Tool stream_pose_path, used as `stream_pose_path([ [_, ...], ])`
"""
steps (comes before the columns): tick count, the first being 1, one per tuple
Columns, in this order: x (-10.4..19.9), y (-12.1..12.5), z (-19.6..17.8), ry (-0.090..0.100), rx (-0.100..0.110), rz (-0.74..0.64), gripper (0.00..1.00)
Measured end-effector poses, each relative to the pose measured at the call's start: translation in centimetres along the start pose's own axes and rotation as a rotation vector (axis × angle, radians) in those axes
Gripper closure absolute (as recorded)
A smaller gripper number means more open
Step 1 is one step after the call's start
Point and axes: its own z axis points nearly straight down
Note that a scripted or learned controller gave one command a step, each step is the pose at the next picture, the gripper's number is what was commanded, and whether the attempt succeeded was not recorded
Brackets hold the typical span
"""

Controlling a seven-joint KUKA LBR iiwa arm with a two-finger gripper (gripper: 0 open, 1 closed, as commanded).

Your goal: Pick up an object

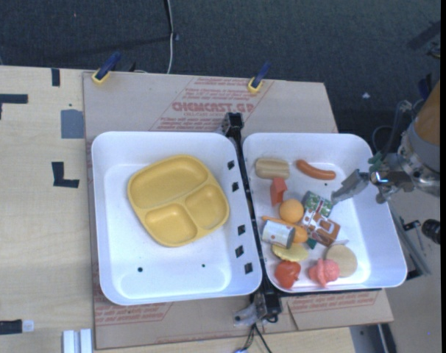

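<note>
The right bin (359, 149) holds a heap of toy food. In it lie a tan bun (271, 168), a red sausage (316, 170), an orange ball (291, 211), a green and white carton (318, 206), a small can (277, 234), a red tomato (287, 273), a pink lump (324, 271) and a tan disc (342, 259). My gripper (364, 190) hovers over the bin's right side, just right of the carton. It is open, with one grey finger (346, 188) slanting down-left toward the carton. Nothing sits between the fingers.
A yellow divided plate (179, 199) lies in the left bin (105, 197). A black divider (241, 197) runs between the bins. Yellow and blue clamps (105, 70) pin the cardboard sheet at the back. The arm's body stands at the right edge.
</note>
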Motion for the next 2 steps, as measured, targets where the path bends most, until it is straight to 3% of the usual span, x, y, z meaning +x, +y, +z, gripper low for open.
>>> stream_pose_path([
  [1,1.6,0.2,16.5,-0.011,-0.026,0.002,0.00],
  [2,3.3,8.3,17.4,-0.017,-0.024,0.003,0.00],
])
